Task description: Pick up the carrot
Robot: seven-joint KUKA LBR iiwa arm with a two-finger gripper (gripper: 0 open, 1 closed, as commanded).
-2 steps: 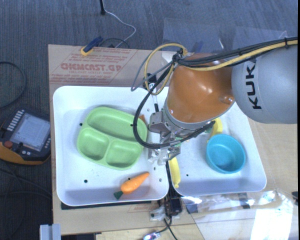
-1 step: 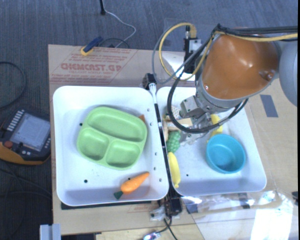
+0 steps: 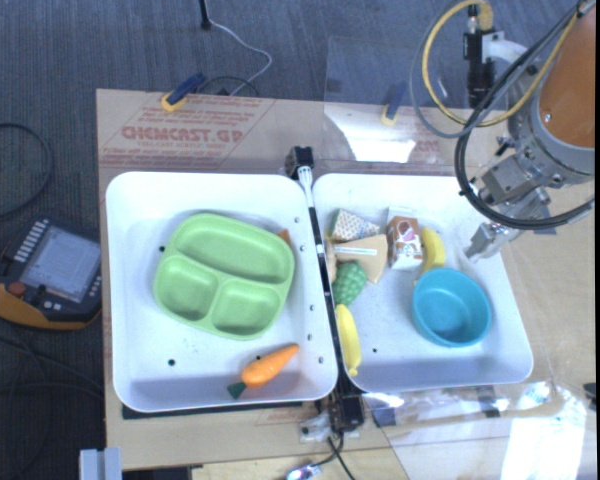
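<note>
The carrot [image 3: 268, 365], orange with a green stub at its left end, lies near the front wall of the left bin [image 3: 130, 298], just below the green divided plate [image 3: 225, 273]. My gripper [image 3: 483, 239] hangs over the right rim of the right bin [image 3: 510, 353], above and to the right of the blue bowl [image 3: 450, 306]. It is far from the carrot, and nothing shows in it.
The right bin holds the blue bowl, a yellow banana [image 3: 434, 249], a small carton [image 3: 405, 240], wedge-shaped toy foods [image 3: 356, 228], a green piece [image 3: 348, 284] and a yellow piece [image 3: 348, 339] by the divider. A handheld pendant [image 3: 50, 273] lies left of the bench.
</note>
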